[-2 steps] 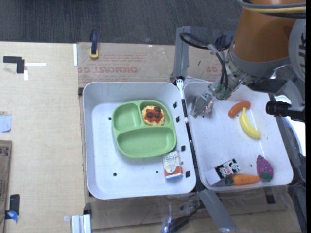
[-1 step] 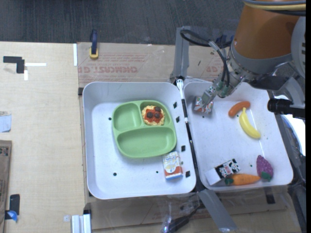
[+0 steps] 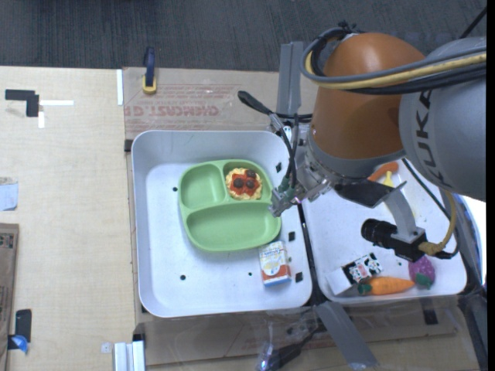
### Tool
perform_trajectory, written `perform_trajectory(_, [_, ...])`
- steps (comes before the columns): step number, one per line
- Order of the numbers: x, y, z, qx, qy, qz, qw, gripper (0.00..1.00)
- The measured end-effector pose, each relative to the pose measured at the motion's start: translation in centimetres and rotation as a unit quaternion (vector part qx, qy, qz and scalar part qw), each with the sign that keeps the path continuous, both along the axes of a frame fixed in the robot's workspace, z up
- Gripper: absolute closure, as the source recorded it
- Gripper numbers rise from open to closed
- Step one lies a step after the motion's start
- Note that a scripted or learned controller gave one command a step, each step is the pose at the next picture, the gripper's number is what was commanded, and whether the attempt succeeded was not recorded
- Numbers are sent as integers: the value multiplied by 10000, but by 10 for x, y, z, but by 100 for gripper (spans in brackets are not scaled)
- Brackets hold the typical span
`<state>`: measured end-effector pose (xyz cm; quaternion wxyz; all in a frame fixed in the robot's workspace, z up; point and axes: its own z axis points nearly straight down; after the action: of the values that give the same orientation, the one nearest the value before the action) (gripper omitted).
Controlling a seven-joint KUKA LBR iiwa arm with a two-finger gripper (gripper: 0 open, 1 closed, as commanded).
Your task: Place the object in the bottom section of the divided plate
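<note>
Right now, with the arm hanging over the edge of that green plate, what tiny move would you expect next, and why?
Probably a short slide left and toward the near side. The gripper sits at the right rim of the divided plate, beside the section holding the little pizza. The big bottom section lies just beyond. I cannot tell whether the gripper carries anything, so that needs checking first.

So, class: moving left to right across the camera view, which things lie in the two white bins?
green divided plate → small carton → cow-patterned block → toy carrot → purple grapes
</note>
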<state>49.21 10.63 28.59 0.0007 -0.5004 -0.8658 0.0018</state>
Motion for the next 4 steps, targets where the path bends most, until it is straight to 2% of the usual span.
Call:
perform_trajectory(1, [0,0,0,-1,-1,2,10000,0])
perform_trajectory(2, [0,0,0,-1,-1,2,10000,0])
perform_trajectory(3, [-14,33,-29,2,-7,125,9999,0])
perform_trajectory(4, [-13,31,-21,-7,1,112,9999,100])
